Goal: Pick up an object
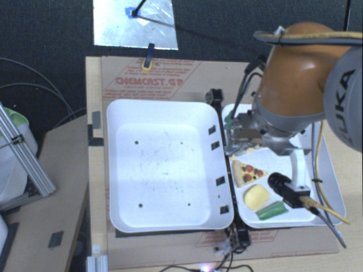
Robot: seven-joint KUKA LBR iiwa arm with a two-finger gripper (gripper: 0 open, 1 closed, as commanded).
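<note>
A: What could go wrong from here?

B: A miss is judged the likeliest failure. The pincer (pixel 241 143) is seen low in the right bin (pixel 332 200), hard against the divider between the two bins, and it is largely covered by the arm's own wrist (pixel 295 84). How far it is open cannot be told, and nothing is seen held in it. If it is closed where it stands, the bin wall might be caught instead of an object.

A: And the objects to be picked?

B: Three are made out in the right bin, all toward its near end: a pizza slice toy (pixel 248 173) just beside the divider, a yellow round piece (pixel 256 196) just below it, and a green piece (pixel 271 210) near the front rim. The pizza slice is judged nearest the pincer; being flat, it could be slid rather than lifted. The yellow and green pieces lie close together, so one could be nudged while the other is reached for.

A: And the left bin (pixel 164 169)?

B: Only a few dark specks are seen on its floor. Cardboard (pixel 153 81) is spread under both bins on the tabletop (pixel 57 180)
</note>
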